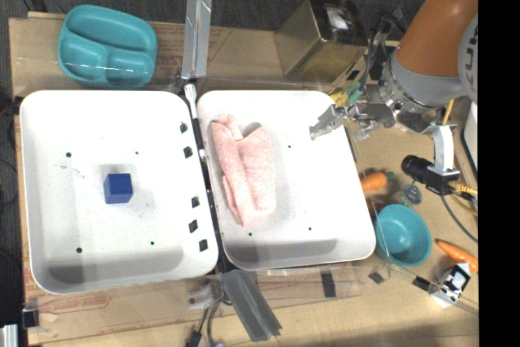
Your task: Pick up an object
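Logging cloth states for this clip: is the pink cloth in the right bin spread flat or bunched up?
Bunched. The pink cloth lies as a long, wrinkled heap with overlapping folds along the left side of the right bin.

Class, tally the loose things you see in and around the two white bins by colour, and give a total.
Blue: 1, the cube in the left bin.
Pink: 1, the folded cloth in the right bin.
Teal: 2, the divided tray and the small bowl.
Orange: 2, the carrots.
Total: 6
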